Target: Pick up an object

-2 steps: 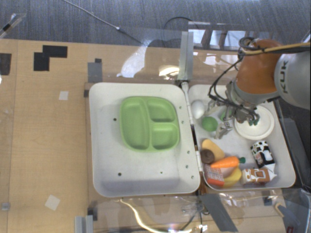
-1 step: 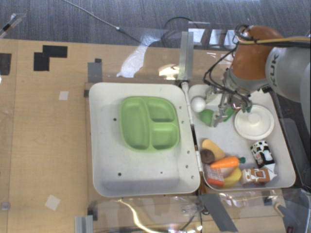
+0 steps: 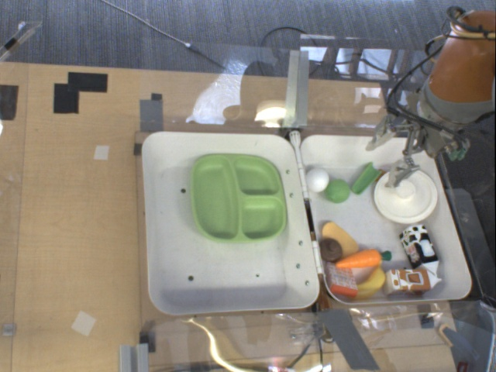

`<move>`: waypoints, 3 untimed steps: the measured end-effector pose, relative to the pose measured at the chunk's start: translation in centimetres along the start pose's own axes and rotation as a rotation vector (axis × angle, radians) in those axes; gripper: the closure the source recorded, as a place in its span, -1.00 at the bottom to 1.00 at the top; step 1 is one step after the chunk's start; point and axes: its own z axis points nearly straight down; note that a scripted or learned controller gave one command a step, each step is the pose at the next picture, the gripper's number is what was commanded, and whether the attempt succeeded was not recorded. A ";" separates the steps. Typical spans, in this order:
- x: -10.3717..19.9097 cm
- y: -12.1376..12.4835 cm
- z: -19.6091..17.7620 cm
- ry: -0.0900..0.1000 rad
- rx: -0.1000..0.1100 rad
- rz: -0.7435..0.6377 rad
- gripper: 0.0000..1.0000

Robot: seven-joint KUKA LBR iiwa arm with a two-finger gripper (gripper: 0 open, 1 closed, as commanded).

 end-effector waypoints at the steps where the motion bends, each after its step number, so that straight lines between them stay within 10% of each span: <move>1: -1.2 1.5 8.5 0.006 -0.006 -0.058 -1.00; 2: -0.5 5.4 8.8 0.005 -0.008 -0.136 -1.00; 3: 11.9 2.0 8.3 0.005 -0.001 -0.250 -1.00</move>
